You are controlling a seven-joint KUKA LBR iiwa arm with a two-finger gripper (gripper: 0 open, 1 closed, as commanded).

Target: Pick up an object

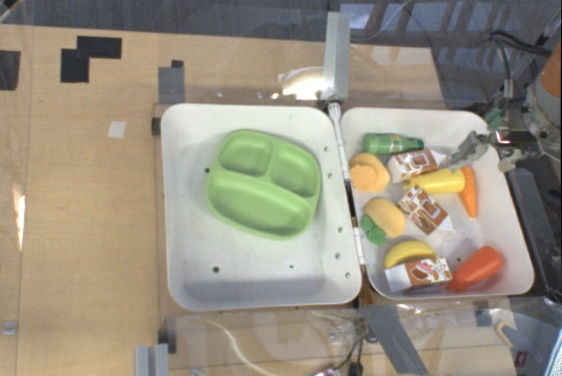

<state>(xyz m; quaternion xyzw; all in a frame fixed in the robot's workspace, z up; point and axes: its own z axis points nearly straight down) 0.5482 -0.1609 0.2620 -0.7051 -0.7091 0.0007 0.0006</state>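
Note:
The right white bin (518, 216) holds several toy foods: a green bottle (392, 143), an orange bun-like piece (370, 174), a yellow tube (442, 182), an orange carrot (470, 191), brown-and-white cartons (424, 212), a banana (409, 253) and a red pepper (477, 267). My gripper (487, 156) reaches in from the right over the bin's upper right part and looks open. One grey finger (465, 151) ends just above the yellow tube and next to a carton (413, 163). Nothing sits between the fingers.
The left white bin (193, 269) carries a green divided plate (263, 183). A yellow lump (385, 216) and a small green piece (375, 232) lie near the divider between the bins. A metal post (337, 49) stands behind the bins, with cables at the back right.

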